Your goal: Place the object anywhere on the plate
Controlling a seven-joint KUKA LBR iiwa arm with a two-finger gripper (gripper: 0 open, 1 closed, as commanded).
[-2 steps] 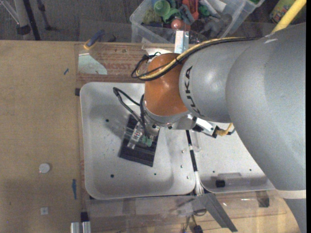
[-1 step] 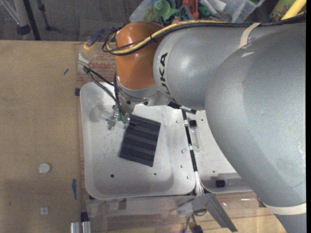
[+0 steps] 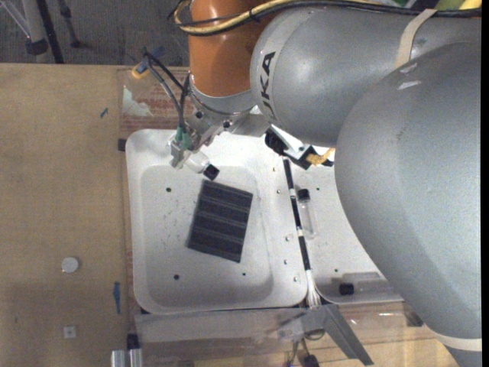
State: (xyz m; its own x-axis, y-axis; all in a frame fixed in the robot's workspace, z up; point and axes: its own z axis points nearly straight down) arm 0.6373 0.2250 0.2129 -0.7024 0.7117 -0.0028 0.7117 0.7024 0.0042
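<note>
reaching in from the right, the grey arm [image 3: 367, 90] bends its orange band [image 3: 221, 37] over the left bin [image 3: 145, 281]; gripper [image 3: 187, 155] at the bin's far edge, grip state unclear; one dark ribbed plate [image 3: 221, 220] lies flat mid-bin; two white bins sit on a tan bench [image 3: 53, 205].

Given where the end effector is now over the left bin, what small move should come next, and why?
Probably a short move toward the dark ribbed plate. The end effector sits at the left bin's far edge, just beyond the plate's upper corner, so anything released here would likely miss the plate.
</note>
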